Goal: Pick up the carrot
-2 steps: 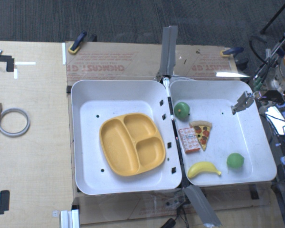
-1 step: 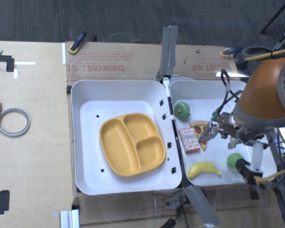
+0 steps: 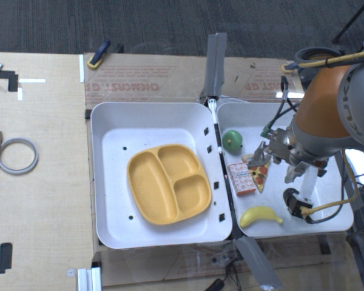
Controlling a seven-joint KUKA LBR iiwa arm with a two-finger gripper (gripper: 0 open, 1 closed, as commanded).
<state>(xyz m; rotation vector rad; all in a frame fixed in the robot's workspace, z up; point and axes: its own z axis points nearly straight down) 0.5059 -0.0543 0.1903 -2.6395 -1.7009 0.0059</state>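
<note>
My gripper (image 3: 258,157) hangs low in the right bin (image 3: 252,121), at the end of the grey and orange arm (image 3: 326,111) that comes in from the right. It is just above the top of a pizza slice toy (image 3: 261,176) and the upper corner of a small red box (image 3: 241,179). The arm's body hides the right part of this bin. Nothing is visibly held.
A green round fruit (image 3: 232,140) lies at the right bin's upper left, and a banana (image 3: 260,216) near its front edge. A yellow divided plate (image 3: 147,187) sits in the left bin (image 3: 109,156). A black cable (image 3: 298,206) loops under the wrist. A tape roll (image 3: 16,156) lies far left.
</note>
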